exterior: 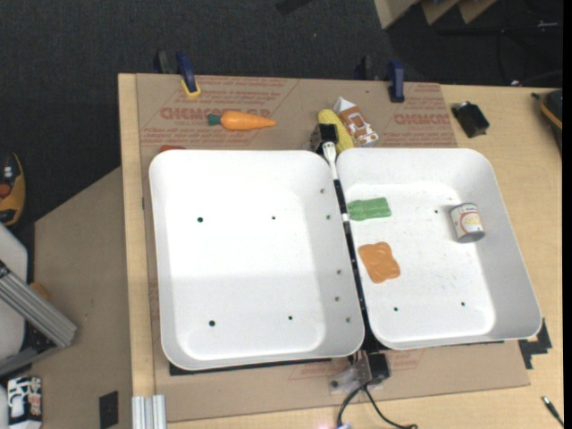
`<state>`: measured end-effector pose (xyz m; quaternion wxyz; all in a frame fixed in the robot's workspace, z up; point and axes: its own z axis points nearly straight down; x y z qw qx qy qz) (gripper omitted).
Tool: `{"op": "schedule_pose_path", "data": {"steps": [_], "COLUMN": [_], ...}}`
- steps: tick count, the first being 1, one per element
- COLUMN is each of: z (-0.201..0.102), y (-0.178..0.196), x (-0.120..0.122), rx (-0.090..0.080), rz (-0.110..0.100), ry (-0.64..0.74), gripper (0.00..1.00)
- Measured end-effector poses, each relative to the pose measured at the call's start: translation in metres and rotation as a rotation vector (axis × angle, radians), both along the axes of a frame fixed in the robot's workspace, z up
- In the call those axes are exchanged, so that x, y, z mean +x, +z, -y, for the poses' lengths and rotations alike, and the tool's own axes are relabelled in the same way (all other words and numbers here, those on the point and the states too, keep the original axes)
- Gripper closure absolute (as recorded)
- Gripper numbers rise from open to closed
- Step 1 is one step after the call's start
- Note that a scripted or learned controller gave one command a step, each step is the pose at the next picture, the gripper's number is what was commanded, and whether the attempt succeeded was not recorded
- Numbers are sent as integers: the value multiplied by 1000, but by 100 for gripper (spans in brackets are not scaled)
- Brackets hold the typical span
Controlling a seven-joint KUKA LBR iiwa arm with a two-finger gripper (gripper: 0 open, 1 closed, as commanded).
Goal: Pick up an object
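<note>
Inside the right bin [500,266], a small can [466,222] lies seemingly lengthwise front-to-back.

A small dark shape [557,107] with a thin orange rim is showing at the far right edge, above the bench [514,114]. Whether it is part of the robot's body cannot be told.

Bins [250,266]: smooth white plastic, slight sheen. Counter [295,96]: matt printed cardboard sheet. Can [466,222]: shiny metal. Carrot [239,121]: glossy orange plastic.
</note>
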<state>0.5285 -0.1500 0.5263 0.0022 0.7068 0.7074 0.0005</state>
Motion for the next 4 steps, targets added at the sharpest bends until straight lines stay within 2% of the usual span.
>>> {"op": "schedule_pose_path", "data": {"steps": [1, 2, 3, 4], "z": [78, 74, 74, 74], "y": [10, 9, 21, 20], "x": [-26, -24, -23, -23], "rx": [-3, -1, -4, -4], "rz": [1, 0, 5, 4], "ry": [-10, -1, 0, -1], "gripper": [100, 0, 100, 0]}}
